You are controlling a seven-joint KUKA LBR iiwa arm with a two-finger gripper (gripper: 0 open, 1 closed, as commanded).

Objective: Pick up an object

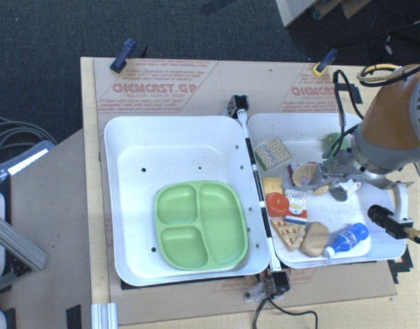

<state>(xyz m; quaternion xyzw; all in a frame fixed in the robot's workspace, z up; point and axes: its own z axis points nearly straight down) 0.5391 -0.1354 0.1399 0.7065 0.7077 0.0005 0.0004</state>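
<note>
The right bin (pixel 302 125) holds several small items. Among them are a checkered pad (pixel 273 153), a yellow block (pixel 272 185), a red piece (pixel 277 202), a white packet (pixel 296 201), a waffle-like wedge (pixel 287 233), a tan lump (pixel 315 238) and a blue bottle (pixel 347 239). A green item (pixel 331 141) lies at the back, partly hidden by the arm. My gripper (pixel 336 184) hangs low over the bin's middle right, just right of a round tan-rimmed item (pixel 305 175). Nothing is visibly held.
The left bin (pixel 127 149) carries a green divided plate (pixel 200 223). The arm's orange band (pixel 396 118) and grey wrist cover the right bin's right side. A black fitting (pixel 382 218) sticks out by the bin's right rim. Clamps sit where the bins meet.
</note>
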